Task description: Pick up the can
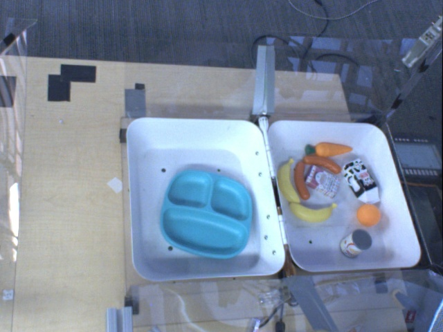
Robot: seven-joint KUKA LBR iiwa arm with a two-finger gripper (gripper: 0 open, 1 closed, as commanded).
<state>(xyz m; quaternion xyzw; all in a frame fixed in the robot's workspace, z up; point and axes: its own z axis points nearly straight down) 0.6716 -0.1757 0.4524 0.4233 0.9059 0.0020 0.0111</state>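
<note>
A small can [356,243] with a grey lid lies near the front of the right bin [398,185], close to its lower right corner. Just above it sits an orange ball-shaped fruit [369,215].
The right bin also holds a banana [299,199], a sausage-like packet [319,176], a carrot [331,148] and a black-and-white carton [360,179]. In the left bin [142,185] lies a blue sectioned tray [206,213]. A metal divider post [264,81] stands between the bins at the back.
</note>
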